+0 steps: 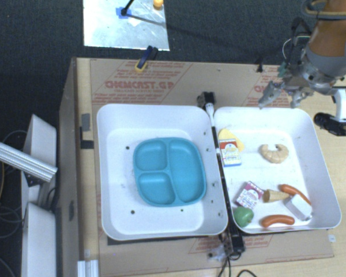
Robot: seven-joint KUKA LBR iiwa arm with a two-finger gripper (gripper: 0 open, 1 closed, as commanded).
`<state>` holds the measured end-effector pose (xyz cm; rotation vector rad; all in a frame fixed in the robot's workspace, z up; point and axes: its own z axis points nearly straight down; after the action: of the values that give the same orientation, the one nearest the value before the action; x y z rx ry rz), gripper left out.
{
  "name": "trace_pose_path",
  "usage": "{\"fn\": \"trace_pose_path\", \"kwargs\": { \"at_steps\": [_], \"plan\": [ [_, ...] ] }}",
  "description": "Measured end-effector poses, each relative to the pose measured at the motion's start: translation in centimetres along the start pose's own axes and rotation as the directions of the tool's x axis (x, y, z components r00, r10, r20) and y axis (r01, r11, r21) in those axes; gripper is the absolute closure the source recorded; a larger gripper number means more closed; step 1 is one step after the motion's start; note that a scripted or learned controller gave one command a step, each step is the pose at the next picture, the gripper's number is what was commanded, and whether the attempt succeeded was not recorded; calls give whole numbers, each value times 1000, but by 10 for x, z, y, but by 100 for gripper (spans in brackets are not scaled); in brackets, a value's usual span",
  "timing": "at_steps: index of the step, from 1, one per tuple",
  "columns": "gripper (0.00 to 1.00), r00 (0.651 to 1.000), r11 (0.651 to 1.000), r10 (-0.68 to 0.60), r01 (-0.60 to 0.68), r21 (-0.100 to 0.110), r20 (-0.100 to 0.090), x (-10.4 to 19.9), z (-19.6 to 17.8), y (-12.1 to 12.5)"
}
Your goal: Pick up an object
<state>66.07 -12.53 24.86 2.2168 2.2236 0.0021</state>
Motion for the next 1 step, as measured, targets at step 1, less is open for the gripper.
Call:
{"fn": "trace_pose_path", "kwargs": {
  "at_steps": [1],
  "plan": [
    [0, 1000, 1000, 2, -2, 3, 1, -57, 131, -33]
  ]
}}
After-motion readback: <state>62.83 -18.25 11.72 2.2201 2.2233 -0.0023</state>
